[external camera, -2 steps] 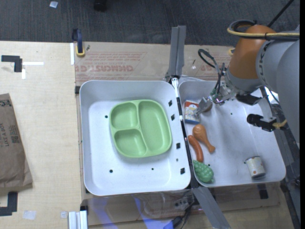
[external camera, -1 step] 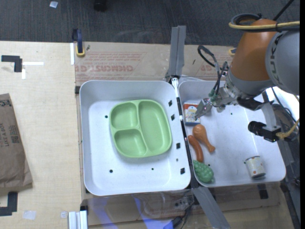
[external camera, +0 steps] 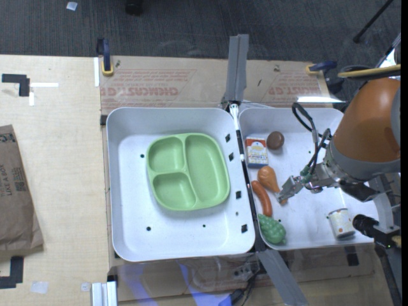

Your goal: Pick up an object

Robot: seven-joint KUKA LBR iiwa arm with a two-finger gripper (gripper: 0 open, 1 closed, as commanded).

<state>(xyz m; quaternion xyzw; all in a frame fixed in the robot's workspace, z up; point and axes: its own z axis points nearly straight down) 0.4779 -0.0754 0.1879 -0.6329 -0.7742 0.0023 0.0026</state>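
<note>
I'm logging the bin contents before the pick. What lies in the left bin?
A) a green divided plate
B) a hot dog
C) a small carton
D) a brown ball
A: the green divided plate sits in the left bin; the carton, hot dog and brown ball lie in the right bin.

Illumination was even and diffuse from overhead. The two white bins [external camera: 121, 190] appeared bright, nearly washed out, with faint bluish shading at their walls. Soft shadows lay beneath the green tray [external camera: 189, 171]. The dark floor [external camera: 191, 11] remained dim. Focus was moderately sharp, fine detail slightly grainy.
</note>
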